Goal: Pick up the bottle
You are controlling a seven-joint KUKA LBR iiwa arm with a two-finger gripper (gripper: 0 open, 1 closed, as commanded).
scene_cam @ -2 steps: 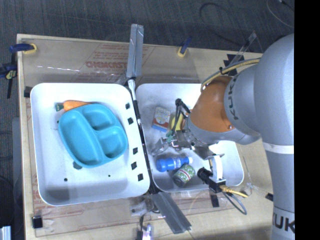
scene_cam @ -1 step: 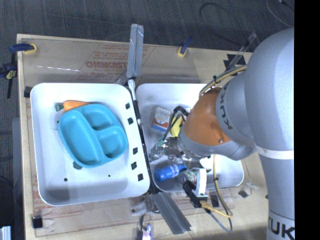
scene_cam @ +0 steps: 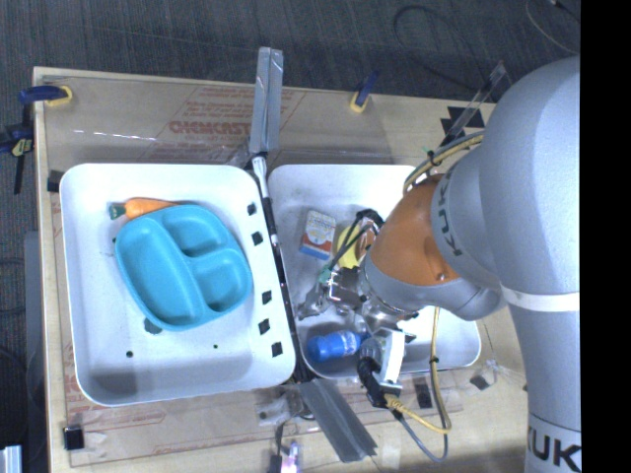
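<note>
A: What is on the bench?

B: Two white bins side by side, seen from above at a slant. The left bin [scene_cam: 177, 368] holds a blue tray [scene_cam: 187, 264], with an orange thing [scene_cam: 148, 206] tucked behind its far edge. The arm [scene_cam: 434, 244] reaches into the right bin [scene_cam: 340, 173] from the right.

A: Where is the bottle?

B: The bottle [scene_cam: 333, 345] is blue and lies on its side on the floor of the right bin. It is close to the front wall, towards the side shared with the left bin.

A: And the gripper?

B: The gripper [scene_cam: 333, 286] is low in the right bin, just beyond the bottle. It sits between the bottle and a small packet [scene_cam: 317, 233] lying further back. The wrist hides much of it, so I cannot tell whether it is open or closed.

A: Has it got the bottle?

B: Not that I can see. The bottle rests on the bin floor and nothing shows it clasped. I judge that the gripper is near its target but the grasp is not yet done.

A: What is left?

B: Nearly all that counts, I would say: line up over the bottle, close on it and lift it clear. The front wall may leave little room on that side. Being round, the bottle could also roll away.
</note>
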